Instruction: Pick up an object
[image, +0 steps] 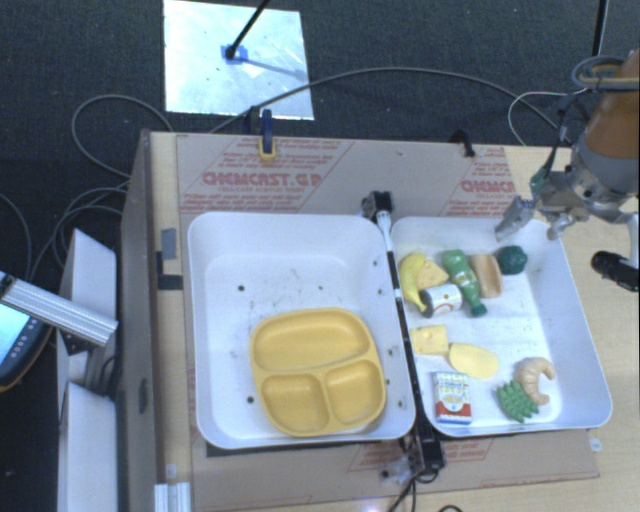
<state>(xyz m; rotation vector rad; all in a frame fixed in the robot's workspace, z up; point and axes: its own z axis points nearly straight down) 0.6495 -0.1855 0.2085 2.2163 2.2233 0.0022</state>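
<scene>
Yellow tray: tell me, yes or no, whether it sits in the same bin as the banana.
No: the yellow tray lies in the left bin, while the banana lies in the right bin.

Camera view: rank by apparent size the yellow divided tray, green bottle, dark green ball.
1. yellow divided tray, by far the largest
2. green bottle
3. dark green ball, the smallest

Red "CHEMCAST GP" print on brown board behind bins
</scene>
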